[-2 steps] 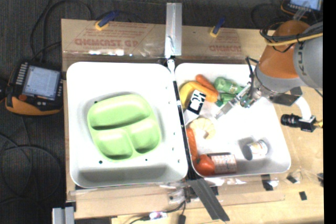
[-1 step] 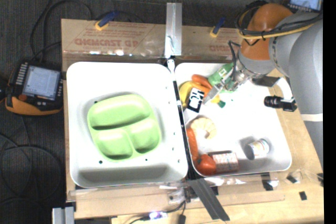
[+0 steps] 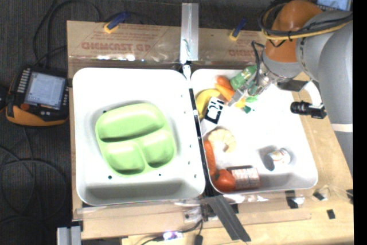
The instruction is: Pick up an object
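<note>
Reaching into the right bin (image 3: 298,140), the gripper (image 3: 248,88) was seen above a green object (image 3: 245,74) near the banana (image 3: 205,98); its grasp could not be told.

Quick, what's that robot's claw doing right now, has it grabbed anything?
Gripper: low over the right bin's far end, among the toy food; open or closed cannot be told.

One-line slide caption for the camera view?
Arm's end effector over right bin near banana; green tray in left bin.
</note>
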Tool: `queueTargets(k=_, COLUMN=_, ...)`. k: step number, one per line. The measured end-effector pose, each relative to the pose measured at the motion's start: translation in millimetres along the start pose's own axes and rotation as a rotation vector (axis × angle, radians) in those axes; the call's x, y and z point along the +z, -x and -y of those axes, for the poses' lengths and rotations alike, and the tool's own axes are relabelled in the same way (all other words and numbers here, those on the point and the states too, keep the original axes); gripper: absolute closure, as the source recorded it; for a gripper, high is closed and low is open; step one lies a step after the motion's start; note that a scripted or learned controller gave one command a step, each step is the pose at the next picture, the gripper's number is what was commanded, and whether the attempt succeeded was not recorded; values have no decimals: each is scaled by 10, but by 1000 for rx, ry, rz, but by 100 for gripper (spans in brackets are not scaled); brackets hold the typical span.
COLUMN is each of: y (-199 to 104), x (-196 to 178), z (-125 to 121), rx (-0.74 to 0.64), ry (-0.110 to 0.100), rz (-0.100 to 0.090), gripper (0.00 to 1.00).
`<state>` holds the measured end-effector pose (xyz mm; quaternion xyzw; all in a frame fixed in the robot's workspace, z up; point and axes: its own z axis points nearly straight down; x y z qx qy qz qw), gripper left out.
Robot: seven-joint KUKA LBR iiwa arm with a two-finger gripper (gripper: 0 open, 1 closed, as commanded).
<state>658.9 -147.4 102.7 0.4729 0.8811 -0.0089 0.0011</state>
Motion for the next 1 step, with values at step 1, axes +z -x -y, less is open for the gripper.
queueTargets(k=1, y=-629, x=-1124, z=-532, rx=-81, ry=13, rz=-9, gripper=100)
